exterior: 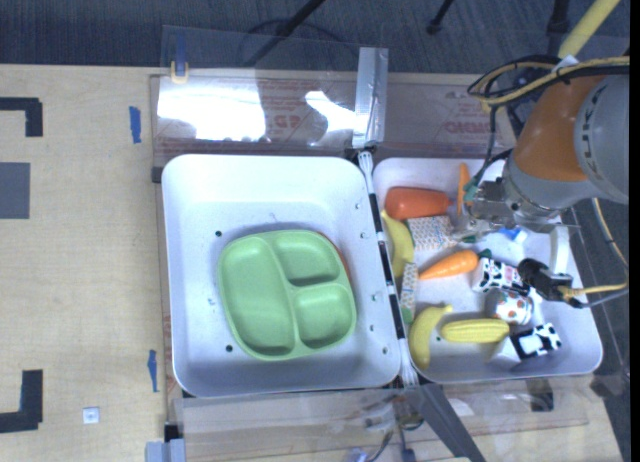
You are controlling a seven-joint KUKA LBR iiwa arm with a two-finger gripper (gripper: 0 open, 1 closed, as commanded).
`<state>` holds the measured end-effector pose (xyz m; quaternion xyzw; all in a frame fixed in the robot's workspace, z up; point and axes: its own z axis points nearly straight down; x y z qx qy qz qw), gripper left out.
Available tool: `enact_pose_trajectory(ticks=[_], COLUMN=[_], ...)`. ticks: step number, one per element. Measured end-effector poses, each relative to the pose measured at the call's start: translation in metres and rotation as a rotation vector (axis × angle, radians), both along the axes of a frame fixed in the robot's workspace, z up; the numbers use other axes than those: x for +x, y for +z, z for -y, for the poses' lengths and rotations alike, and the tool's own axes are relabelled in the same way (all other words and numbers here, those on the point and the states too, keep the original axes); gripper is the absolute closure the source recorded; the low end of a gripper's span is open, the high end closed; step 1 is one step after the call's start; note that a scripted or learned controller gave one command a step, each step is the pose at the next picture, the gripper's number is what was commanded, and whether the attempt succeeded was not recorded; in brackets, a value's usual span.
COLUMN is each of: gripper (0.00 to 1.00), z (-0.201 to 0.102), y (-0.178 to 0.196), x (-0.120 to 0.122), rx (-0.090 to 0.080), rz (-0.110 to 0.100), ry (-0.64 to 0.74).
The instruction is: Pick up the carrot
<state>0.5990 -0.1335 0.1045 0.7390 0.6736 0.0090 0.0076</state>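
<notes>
The carrot [450, 264], small, orange and tapered, lies in the middle of the right bin [585, 350] with its tip pointing left. My gripper [478, 216] hangs over the back part of that bin, just above and to the right of the carrot and apart from it. The grey arm with its orange band [555, 135] comes in from the right behind it. Nothing can be made out held in the gripper.
Around the carrot lie an orange-red vegetable [415, 200], two bananas [400, 240] [425, 330], a corn cob [475, 331] and black-and-white cow toys [500, 276] [538, 340]. The left bin [190, 200] holds a green divided plate [288, 292]. Cables hang near the arm.
</notes>
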Motion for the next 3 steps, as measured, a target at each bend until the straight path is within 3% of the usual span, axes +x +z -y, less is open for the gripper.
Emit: enact_pose_trajectory(ticks=[1,2,3], gripper=[1.0,1.0,0.0], z=[0.049,0.073,0.074], y=[0.076,0.097,0.105], x=[0.03,0.062,0.068], rx=[-0.006,0.009,-0.002], rz=[-0.024,-0.06,-0.026], ry=[0.386,0.127,0.122])
